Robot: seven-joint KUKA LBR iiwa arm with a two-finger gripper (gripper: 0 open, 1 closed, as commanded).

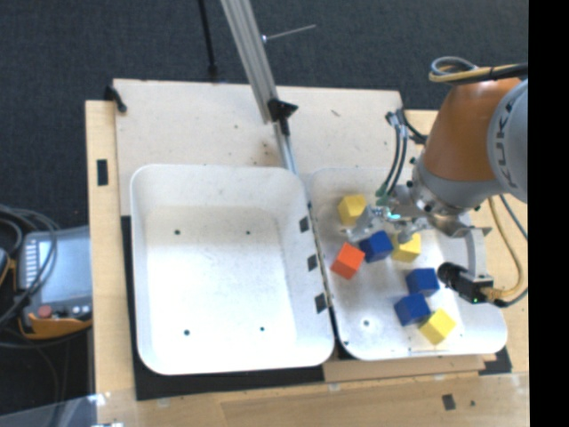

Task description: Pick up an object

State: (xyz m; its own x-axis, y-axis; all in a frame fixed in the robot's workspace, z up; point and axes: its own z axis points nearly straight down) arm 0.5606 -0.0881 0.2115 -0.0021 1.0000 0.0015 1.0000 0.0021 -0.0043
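The right bin [462, 345] holds several small blocks. My gripper [385, 227] hangs low over the bin's upper middle, directly above a blue block [377, 245]. A yellow block [352, 208] lies just to its upper left, an orange block [348, 260] to its lower left, and another yellow block [408, 249] just to its right. Two more blue blocks [422, 280] [412, 308] and a yellow block [436, 326] sit nearer the front. The grey and orange arm [467, 149] covers the bin's far right corner.
The left bin [222, 269] stands beside the right one, their walls meeting in the middle. A slanted metal post [253, 52] rises from the bench behind the bins. Cables [502, 278] trail off the wrist at the right.
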